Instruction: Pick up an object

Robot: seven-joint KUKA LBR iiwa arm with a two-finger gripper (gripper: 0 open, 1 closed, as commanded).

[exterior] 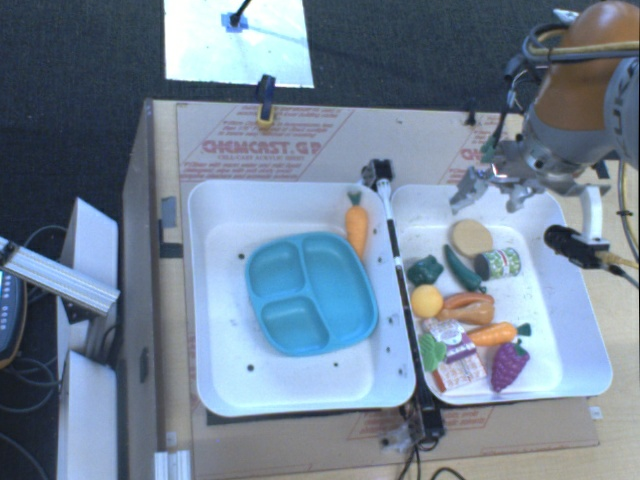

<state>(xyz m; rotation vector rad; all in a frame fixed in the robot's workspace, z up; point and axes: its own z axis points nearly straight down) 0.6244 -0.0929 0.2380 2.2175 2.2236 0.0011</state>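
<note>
- A round tan bread-like piece (pixel 471 237) lay in the right bin (pixel 585 353), near its far rim, touching a small can (pixel 498 263) and a dark green vegetable (pixel 462 267).
- It sat just below the gripper (pixel 491 190) in the camera view — nearly straight under it, a touch left; being round, it offered no long axis.
- The gripper's fingers (pixel 465 192) were spread apart, holding nothing.
- The arm (pixel 580 78) reached in from the right, wrist bent down over the bin's far edge — likely a short descent remained.
</note>
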